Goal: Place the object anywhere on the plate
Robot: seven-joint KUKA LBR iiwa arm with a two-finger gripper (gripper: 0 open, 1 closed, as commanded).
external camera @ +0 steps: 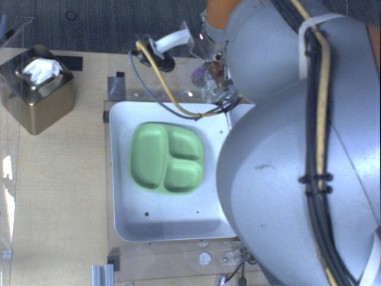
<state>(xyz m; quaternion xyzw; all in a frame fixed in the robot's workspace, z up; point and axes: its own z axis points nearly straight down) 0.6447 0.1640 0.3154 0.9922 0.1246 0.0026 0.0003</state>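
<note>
since the green plate (166,158) sits bare in the left white bin (122,177), all three compartments with nothing in them, placing looks not yet done. arm (297,159) covers the right side. hand (215,79) is above the bin's far edge; grip state can't tell. object possibly the purple bit (197,75) there, unclear.

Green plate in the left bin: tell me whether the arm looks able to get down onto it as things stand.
Probably yes. The plate lies flat in the bin with nothing on or over it, and the arm already hangs beside it on the right.
</note>
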